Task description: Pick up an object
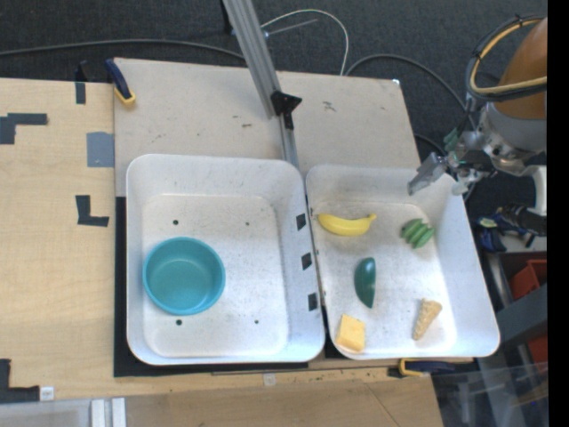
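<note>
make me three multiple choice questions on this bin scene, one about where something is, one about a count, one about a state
1. Where is the blue bowl?
A. left bin
B. right bin
C. on the bare bench

2. How many items lie in the right bin?
A. two
B. five
C. eight

3. Where is the pincer?
A. pressed on the bowl
B. over the right bin's upper right edge, apart from every item
C. on the bench left of both bins

Key: 1 A, the bowl sits in the left bin. 2 B, banana, green ridged piece, dark green piece, yellow block, cone. 3 B, it hangs at that edge.
</note>
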Controlling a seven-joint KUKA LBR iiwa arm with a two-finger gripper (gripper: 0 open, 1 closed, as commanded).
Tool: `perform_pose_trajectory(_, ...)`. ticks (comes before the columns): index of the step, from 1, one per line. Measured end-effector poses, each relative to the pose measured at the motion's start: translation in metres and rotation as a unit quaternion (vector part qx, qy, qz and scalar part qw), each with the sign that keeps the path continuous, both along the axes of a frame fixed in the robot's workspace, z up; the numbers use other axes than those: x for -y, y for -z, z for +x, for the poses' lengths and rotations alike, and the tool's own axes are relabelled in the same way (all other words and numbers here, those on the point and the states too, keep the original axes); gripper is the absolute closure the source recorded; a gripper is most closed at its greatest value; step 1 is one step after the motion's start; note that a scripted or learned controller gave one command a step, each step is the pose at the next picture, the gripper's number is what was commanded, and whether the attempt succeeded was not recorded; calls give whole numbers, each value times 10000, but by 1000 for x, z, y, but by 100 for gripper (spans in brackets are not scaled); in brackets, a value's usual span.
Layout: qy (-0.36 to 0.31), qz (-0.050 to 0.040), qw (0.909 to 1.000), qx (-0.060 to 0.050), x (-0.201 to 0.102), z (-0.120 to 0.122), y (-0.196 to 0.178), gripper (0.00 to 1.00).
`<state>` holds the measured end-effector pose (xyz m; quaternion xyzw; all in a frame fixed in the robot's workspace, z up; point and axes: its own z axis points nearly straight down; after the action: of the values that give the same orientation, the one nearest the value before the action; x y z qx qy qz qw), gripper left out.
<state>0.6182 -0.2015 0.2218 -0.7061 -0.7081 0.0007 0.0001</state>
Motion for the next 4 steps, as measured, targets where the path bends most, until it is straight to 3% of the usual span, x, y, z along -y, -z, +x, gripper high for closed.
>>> perform_pose_trajectory(1, 2, -3, 10000, -2, 0, 0, 0, 0)
perform_pose_trajectory(3, 1, 4, 10000, -20, -2, 14, 108, 0)
perform_pose_trajectory(4, -2, -2, 10000, -7, -3, 13, 135, 0)
